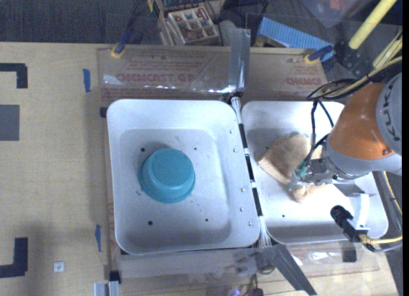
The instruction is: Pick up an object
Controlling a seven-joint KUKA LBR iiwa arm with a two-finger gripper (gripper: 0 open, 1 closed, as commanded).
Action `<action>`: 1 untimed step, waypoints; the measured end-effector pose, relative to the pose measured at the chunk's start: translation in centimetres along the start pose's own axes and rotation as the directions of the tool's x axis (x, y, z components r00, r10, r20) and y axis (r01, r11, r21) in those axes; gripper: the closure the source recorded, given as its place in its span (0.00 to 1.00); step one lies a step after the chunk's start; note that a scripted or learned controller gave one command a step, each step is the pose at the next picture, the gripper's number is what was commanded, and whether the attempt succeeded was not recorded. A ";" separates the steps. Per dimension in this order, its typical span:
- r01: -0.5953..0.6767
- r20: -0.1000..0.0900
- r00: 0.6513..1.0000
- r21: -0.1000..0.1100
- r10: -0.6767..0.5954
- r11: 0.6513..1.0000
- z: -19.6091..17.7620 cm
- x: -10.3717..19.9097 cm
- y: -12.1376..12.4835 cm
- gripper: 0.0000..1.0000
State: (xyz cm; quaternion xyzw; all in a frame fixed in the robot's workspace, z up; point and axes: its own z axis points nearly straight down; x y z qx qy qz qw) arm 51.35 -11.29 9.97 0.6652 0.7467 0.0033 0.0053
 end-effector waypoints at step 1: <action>0.029 -0.003 1.000 0.012 -0.029 0.999 -8.4 4.6 6.7 1.00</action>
